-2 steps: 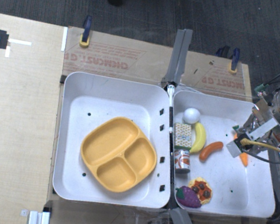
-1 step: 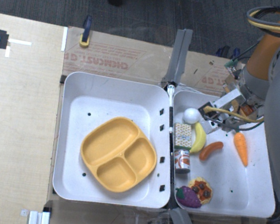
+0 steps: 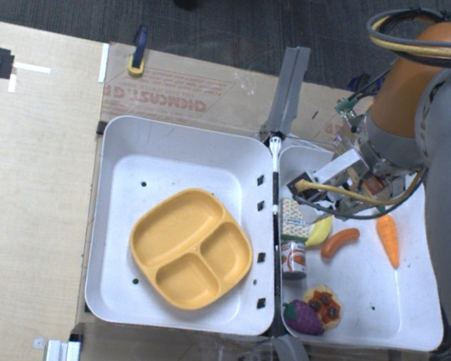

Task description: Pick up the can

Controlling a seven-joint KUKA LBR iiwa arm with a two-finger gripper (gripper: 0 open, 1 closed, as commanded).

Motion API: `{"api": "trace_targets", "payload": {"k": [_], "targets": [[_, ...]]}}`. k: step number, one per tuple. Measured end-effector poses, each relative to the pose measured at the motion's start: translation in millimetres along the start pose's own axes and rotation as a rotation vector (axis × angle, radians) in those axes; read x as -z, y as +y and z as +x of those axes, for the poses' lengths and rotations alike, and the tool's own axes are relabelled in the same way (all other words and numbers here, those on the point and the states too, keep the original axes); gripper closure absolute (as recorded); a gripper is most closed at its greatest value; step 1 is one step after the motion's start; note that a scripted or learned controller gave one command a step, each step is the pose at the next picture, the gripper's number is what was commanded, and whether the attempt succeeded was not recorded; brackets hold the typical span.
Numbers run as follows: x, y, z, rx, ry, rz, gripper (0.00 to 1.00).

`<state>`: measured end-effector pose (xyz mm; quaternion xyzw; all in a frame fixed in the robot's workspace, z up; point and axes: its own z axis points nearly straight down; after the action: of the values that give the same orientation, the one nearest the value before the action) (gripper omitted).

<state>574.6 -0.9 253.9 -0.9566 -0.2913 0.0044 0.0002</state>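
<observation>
The can (image 3: 294, 259) is small and silvery with a red label. It lies against the left wall of the right bin (image 3: 410, 312), about halfway down. My gripper (image 3: 345, 203) hangs over the upper part of that bin, up and to the right of the can and apart from it. Beneath the gripper and close to it are a yellow banana (image 3: 318, 231) and a red sausage (image 3: 340, 242). Nothing shows between the fingers.
A patterned carton (image 3: 292, 216) lies just above the can. A carrot (image 3: 388, 239) is on the right, with a pizza slice (image 3: 324, 304) and a purple vegetable (image 3: 303, 318) near the front. The left bin (image 3: 126, 158) holds a yellow divided plate (image 3: 190, 249).
</observation>
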Motion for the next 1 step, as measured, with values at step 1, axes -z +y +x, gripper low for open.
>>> {"api": "trace_targets", "payload": {"k": [1], "targets": [[-0.5, -42.4, -31.1, 0.027, 0.000, 0.000, 1.00]]}}
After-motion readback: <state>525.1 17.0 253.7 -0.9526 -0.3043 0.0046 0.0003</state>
